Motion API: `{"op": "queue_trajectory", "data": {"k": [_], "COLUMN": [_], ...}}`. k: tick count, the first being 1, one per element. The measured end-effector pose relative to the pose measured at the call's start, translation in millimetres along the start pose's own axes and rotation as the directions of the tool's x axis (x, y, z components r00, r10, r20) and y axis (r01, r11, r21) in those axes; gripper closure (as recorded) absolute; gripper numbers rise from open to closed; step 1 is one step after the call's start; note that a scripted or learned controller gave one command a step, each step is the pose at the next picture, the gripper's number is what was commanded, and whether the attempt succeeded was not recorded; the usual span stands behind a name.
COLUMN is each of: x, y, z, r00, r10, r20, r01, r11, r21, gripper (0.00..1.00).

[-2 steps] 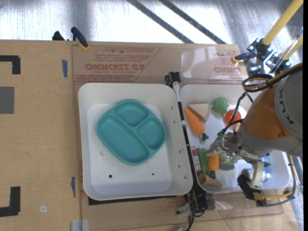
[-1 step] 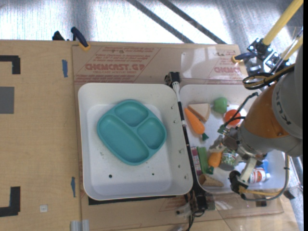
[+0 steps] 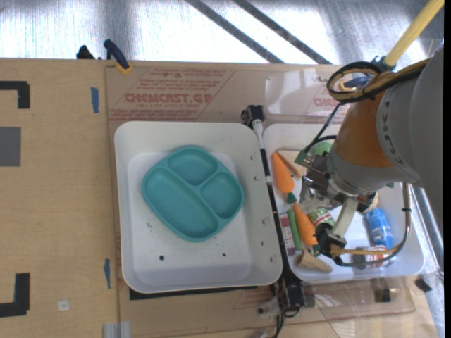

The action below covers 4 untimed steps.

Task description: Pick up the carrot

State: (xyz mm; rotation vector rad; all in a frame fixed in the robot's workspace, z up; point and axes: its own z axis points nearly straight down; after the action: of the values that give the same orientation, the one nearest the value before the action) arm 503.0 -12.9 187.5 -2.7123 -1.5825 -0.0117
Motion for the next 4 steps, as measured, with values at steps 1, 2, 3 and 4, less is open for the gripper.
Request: {"op": "queue_trajectory", "data": {"k": [1,2,3,4], "x": [-5.3,63.9,-8.9,-32.5], "y": [-0.2,24.9,46.8,-7.2], "z": [3.6,4.4,3.2,3.7], "r00": [1.000,0.998,1.000,0.993], "r10": [0.007,0.068,-0.022,-0.119], "r20": [0.008,0.008,0.011,0.008], "r01": [-0.007,-0.068,0.022,0.119], "r11": [1.000,0.998,1.000,0.993], "r21": [0.007,0.005,0.010,0.011], "gripper": [0.00,0.00,0.00,0.00]}}
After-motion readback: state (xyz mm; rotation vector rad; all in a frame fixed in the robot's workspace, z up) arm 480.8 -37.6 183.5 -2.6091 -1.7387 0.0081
